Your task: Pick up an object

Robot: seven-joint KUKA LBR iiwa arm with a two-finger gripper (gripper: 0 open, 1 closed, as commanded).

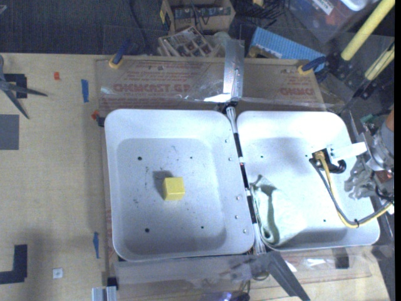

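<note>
A small yellow block (174, 188) lies near the middle of the left bin (125, 143), casting a short shadow to its upper left. A limp grey-green strip (268, 212) lies along the front left side of the right bin (294, 130), close to the divider between the bins. My gripper (359, 184) hovers at the right bin's right rim, far from both objects. A yellow cable (338, 205) loops from it over the bin floor. Nothing shows in its grasp.
A metal strip (233, 74) and brown cardboard (163, 83) lie behind the bins. Blue clamps (119, 54) hold the cardboard's corners. The wooden bench (44, 187) stretches to the left, with small dark marks and tape pieces on it.
</note>
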